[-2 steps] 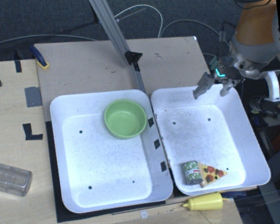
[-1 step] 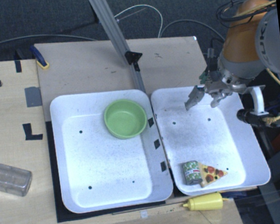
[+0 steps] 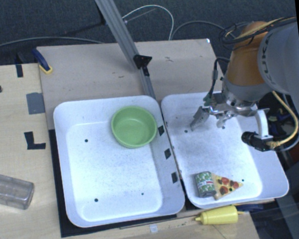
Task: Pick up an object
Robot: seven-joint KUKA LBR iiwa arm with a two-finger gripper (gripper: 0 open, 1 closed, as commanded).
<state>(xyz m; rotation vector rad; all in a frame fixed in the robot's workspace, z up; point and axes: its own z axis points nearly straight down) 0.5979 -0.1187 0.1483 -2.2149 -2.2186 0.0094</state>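
Near the right bin's (image 3: 265, 183) front edge, pizza slice (image 3: 226, 184) tip rightward, long axis left-right; pincer (image 3: 209, 121) spread open, empty.

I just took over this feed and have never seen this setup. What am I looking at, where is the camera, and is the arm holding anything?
One camera looks down at a slant on a bench with two white bins. The grey arm with an orange band reaches in from the right; its gripper hangs over the right bin, with nothing between its spread fingers. The left bin holds a green bowl. Near the right bin's front lie a small green can and a toy pizza slice. A yellow bottle lies on the bench in front.
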